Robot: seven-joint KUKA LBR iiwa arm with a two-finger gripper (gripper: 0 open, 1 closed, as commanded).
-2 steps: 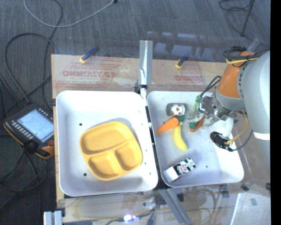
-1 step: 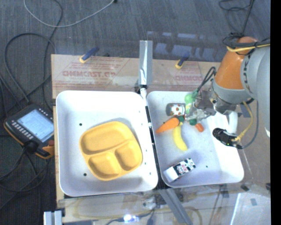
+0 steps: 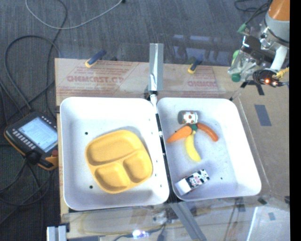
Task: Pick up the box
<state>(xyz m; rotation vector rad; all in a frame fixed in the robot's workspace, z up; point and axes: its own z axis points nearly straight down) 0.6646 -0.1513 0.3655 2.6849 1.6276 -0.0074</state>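
- At upper right, outside both bins: grey arm with orange band [image 3: 282,9], wrist over the desk [image 3: 117,77] edge beyond the right bin's far corner.
- Below that wrist: claw [image 3: 240,66], greenish parts visible, well apart from every object in the bins; opening of the claw impossible to judge from this angle, nothing seen in its grasp.
- Near the front edge of the right bin [image 3: 244,141], toward its left corner: box [image 3: 193,181], small, white with dark and red printing, lying flat and angled, just beside the bin's sloping front wall.
- Farther back in the same bin: small can [image 3: 188,116] with a white and red label, lying near the far wall.
- Just in front of the can: toy carrot [image 3: 181,134], orange, tilted, touching a yellow banana [image 3: 192,148] and close to an orange sausage-like piece [image 3: 209,132]; the three clustered, fanned out from one point.
- Across the middle of the left bin [image 3: 70,141]: yellow divided tray [image 3: 119,161], three compartments, resting flat.
- Left of the desk: handheld pendant [image 3: 33,136] with lit screen, cables trailing on the floor.
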